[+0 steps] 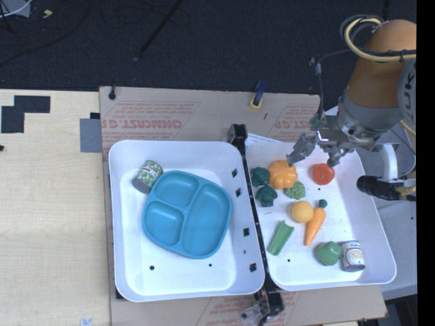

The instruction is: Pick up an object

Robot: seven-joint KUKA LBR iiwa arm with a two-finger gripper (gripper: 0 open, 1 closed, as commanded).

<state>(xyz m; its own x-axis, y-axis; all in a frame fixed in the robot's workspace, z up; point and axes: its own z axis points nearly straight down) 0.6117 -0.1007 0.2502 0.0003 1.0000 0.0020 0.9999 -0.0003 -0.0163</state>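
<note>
Red tomato point(323, 174) beneath spread end effector point(315, 157), near right bin's point(380, 250) back edge.

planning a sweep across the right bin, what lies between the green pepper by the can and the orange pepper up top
In the camera view, the yellow lemon and the carrot lie between the green pepper and the orange pepper.

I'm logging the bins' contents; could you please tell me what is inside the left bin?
The left bin holds a blue divided plate and a small can lying at the plate's upper-left edge. Whatever lies under the plate is covered and cannot be seen.
</note>
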